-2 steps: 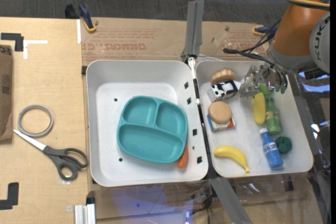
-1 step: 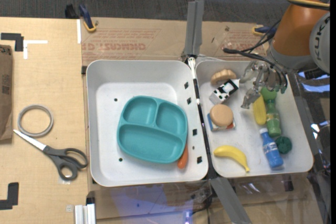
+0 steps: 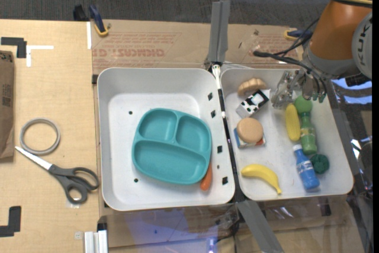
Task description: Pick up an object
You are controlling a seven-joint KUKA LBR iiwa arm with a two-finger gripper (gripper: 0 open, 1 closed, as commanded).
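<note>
Corn cob lies in right bin, end effector just at its 12 o'clock (grip state: can't tell).

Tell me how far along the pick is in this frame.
Nothing looks picked yet. The claw hangs low at the back of the right bin, near the dice and corn, with no item visibly between its fingers. The banana, burger and bottle lie on the bin floor. Left to do: close on one item and lift it.
</note>
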